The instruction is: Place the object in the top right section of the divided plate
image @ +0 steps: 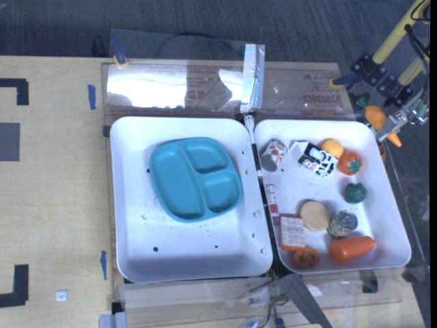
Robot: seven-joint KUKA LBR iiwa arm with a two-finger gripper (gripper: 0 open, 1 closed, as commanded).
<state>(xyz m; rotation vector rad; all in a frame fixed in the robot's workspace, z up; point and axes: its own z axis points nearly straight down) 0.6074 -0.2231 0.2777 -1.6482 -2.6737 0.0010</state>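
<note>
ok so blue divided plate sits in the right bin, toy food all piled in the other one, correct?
Not quite. The camera view shows the plate in the left bin. The toy food, such as the tomato and carrot, is in the right bin. So the two bins are swapped; the rest holds.

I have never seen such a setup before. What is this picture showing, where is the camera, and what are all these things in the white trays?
This is one camera fixed above a wooden bench, looking down at a slant. Two shallow white trays sit side by side. The left tray holds a blue divided plate with nothing on it. The right tray holds small toy foods and packages, among them a carrot, a round cracker, a tomato and a small can. The yellow and black parts at the upper right edge seem to belong to the machine. Nothing appears to be held.
</note>
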